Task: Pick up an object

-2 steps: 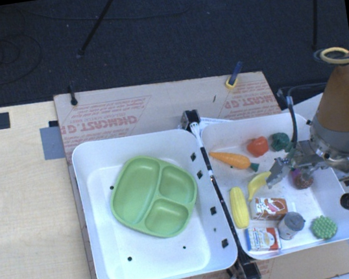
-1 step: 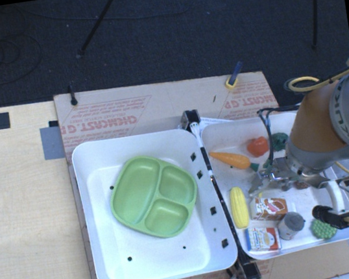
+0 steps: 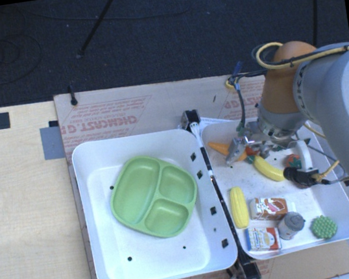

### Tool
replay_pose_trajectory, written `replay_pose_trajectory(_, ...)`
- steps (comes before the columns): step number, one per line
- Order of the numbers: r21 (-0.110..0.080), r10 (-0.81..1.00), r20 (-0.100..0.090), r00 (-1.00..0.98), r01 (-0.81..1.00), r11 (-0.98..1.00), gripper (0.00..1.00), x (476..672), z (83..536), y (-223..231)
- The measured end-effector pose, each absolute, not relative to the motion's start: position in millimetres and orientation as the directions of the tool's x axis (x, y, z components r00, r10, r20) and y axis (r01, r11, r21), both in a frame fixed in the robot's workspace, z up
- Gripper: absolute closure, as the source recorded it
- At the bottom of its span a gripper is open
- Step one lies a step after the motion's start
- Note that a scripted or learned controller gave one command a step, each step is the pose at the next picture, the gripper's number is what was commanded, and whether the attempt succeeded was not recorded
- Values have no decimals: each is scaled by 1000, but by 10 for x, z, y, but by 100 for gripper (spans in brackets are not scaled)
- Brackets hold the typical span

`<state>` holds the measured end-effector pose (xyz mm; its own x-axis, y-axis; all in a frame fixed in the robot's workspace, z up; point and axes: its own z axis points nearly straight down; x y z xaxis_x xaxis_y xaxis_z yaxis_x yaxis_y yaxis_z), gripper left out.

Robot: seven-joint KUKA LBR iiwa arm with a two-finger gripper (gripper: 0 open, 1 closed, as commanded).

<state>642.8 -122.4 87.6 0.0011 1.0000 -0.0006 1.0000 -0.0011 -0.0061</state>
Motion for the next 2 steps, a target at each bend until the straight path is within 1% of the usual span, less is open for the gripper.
replay_pose_trajectory(1,-3,1000,-1,-1,1000,1,0,6436,877,-1309)
replay_pose_trajectory(2,-6,1000,0,0,1000,0,0,6427,872,-1190)
